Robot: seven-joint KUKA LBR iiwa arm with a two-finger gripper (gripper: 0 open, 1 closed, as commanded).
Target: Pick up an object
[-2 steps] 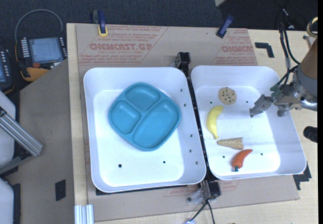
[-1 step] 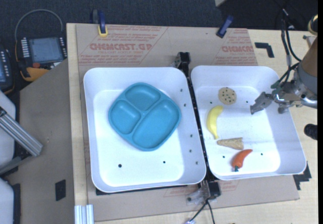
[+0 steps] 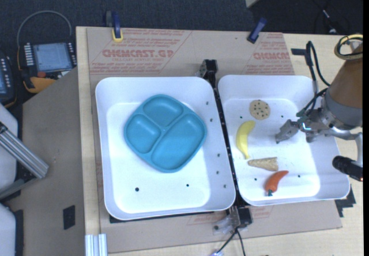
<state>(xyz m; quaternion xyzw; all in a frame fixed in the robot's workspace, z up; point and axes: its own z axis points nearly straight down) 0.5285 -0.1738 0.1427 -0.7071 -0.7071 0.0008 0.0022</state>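
Fingers (image 3: 286, 132) spread open, holding nothing; curved yellow toy banana (image 3: 245, 137) lies just left, long axis near-to-far.

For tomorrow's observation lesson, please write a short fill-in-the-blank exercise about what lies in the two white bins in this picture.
1. The divided plate in the left bin is ____ in colour.
2. The plate has ____ compartments.
3. In the right bin, the food nearest the cookie is the ____.
4. The pepper lies nearest the bin's ____ edge.

Missing words: blue; three; banana; front
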